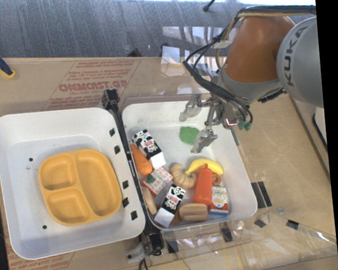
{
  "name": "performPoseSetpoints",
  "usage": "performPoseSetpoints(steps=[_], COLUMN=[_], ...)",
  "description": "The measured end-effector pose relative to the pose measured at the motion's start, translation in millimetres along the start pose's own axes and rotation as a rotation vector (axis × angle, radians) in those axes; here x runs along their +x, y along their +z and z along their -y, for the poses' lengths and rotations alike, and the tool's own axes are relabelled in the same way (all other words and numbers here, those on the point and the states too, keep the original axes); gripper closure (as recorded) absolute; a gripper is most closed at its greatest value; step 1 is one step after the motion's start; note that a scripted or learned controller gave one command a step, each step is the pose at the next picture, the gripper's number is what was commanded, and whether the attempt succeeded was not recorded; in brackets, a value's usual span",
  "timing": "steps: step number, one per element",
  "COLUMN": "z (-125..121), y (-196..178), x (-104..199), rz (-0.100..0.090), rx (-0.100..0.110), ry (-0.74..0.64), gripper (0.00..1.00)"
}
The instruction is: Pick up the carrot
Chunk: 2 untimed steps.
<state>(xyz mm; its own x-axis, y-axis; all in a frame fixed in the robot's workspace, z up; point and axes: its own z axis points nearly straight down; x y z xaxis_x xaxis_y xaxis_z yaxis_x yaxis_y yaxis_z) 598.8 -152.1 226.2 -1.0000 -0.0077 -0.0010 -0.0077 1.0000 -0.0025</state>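
Observation:
The carrot is a short orange piece lying against the left wall of the right bin, between a cow-print milk carton and a strawberry-print box. My gripper hangs over the back of the right bin, up and to the right of the carrot and well apart from it. Its fingers stand open, with nothing held between them. A flat green item lies on the bin floor just under them.
The front of the right bin is crowded: a banana, a red bottle, a second milk carton, a brown bun and a juice box. A yellow divided plate sits in the left bin.

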Motion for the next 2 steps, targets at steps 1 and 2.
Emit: performPoseSetpoints(steps=[1, 2], z=[59.9, -34.1], y=[-69.6, 19.3], x=[60.3, 93.6], rz=[0.008, -0.002], rx=[0.004, -0.006], ry=[-0.180, -0.433], gripper=[0.00, 0.00])
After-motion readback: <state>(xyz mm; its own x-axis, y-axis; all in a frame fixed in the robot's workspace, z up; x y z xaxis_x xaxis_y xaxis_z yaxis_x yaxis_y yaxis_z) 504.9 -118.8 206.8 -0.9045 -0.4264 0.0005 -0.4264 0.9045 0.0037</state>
